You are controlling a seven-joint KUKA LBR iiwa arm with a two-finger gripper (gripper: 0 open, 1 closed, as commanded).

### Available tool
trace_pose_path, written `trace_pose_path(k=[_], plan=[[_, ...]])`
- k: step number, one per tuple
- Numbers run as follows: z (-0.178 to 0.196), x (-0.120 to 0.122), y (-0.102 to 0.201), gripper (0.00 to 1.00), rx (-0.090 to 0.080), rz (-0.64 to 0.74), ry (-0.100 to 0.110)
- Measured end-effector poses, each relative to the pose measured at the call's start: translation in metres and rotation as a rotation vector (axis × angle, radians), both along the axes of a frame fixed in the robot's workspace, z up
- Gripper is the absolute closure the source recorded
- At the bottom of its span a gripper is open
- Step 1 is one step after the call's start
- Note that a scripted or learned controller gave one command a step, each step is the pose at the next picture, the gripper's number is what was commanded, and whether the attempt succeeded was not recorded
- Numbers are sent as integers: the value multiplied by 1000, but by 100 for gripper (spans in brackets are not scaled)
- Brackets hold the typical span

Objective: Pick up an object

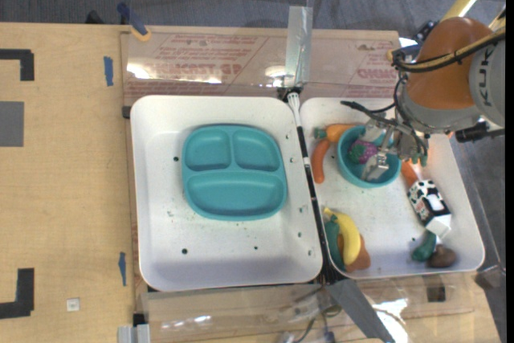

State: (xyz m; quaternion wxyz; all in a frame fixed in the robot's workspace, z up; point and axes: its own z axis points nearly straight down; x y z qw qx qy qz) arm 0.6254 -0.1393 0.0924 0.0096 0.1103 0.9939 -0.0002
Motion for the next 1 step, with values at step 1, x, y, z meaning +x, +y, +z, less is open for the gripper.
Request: trace_pose_path(k=[1], plan=[[14, 3, 1, 100, -2, 2, -12]])
